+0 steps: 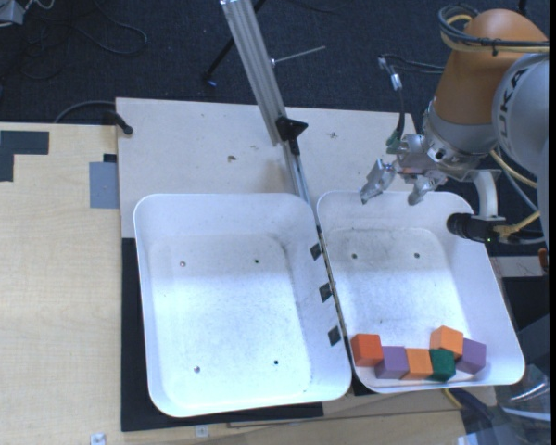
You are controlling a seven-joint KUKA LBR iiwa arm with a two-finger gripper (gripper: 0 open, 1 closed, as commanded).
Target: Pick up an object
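Your bench carries two shallow white plastic bins side by side: the left bin (167, 248) sits toward nine o'clock and the right bin (473, 286) toward three o'clock, their inner rims touching along a line with small black clips. A ribbed aluminium rail (259, 72) slants from twelve o'clock down to the point where the two bins meet.

The grey arm with its orange band (477, 72) comes in from about two o'clock. You can see its two-finger gripper (395, 189) hanging over the far rim of the right bin, at the bin's twelve o'clock edge. Its fingers are spread apart with nothing between them, and the left fingertip (367, 193) points down toward the bin floor.

The things you could pick lie in a tight cluster at the right bin's near edge, around five o'clock, well apart from the gripper. From left to right you have an orange block (366, 348), a purple block (390, 362), a second orange block (417, 362), a small dark green block (442, 364), a raised orange block (448, 339) just behind it, and a purple block at the end (472, 354). Neighbouring blocks touch.
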